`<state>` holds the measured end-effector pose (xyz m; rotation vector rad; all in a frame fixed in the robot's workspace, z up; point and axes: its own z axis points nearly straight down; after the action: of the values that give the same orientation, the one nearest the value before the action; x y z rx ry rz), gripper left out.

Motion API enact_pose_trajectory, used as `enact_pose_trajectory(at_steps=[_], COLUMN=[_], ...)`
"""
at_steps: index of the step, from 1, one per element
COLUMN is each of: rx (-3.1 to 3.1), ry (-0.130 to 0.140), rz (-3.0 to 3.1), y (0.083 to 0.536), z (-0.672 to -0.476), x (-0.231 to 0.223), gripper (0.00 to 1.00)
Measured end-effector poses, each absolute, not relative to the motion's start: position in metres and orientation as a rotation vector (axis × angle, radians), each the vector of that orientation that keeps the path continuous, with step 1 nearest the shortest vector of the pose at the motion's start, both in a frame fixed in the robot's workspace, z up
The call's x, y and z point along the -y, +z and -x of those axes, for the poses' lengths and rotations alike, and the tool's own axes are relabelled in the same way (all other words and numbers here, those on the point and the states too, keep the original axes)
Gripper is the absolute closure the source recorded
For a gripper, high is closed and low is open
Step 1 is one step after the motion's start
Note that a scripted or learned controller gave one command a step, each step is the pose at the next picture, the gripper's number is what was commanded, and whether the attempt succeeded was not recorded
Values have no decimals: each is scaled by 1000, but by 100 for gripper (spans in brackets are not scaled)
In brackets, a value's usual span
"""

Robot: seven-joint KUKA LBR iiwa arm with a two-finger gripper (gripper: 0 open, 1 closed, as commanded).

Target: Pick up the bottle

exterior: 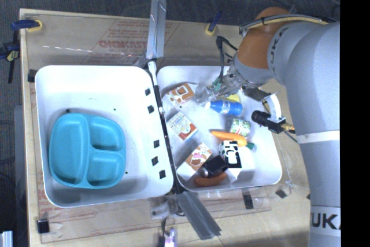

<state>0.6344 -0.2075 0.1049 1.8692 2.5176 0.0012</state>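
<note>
Where the arm's wrist ends over the upper part of the right bin (pixel 276 168), the fingers (pixel 222 85) are lost among pale metal and clear wrapping, so I cannot tell whether they are apart or pressed together. They sit just above the bottle (pixel 226 107), a blue one with a yellow end, which lies on its side in the upper middle of that bin; nothing shows it caught between them. Just left of the fingers is a crumpled clear plastic piece (pixel 203 93), and further left a small white and brown carton (pixel 180 93). Below the bottle stands a little green can (pixel 239 126), and beneath that an orange carrot (pixel 226 135) lies across the bin. A second carton (pixel 181 125) rests near the divider, a third (pixel 197 158) lower down. A white box with black markings (pixel 234 154) sits by the carrot, touching a black object (pixel 214 165), with a brown sausage-like thing (pixel 209 180) along the bottom rim. Behind the wrist, the orange band (pixel 254 49) joins the grey arm (pixel 312 78) that comes in from the right. The left bin (pixel 87 81) holds a light blue divided plate (pixel 87 148). Both bins rest on the table (pixel 87 26).
</note>
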Motion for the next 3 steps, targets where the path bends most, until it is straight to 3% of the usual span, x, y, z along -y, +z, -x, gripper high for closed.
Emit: enact_pose_trajectory(at_steps=[1, 2, 3], rx=[-2517, -2512, -2512], ry=[1, -2, -2], rz=[-1869, -1889, -1889], y=[105, 92, 92], z=[-634, -603, -603], x=[208, 209, 209], gripper=[0, 0, 0])
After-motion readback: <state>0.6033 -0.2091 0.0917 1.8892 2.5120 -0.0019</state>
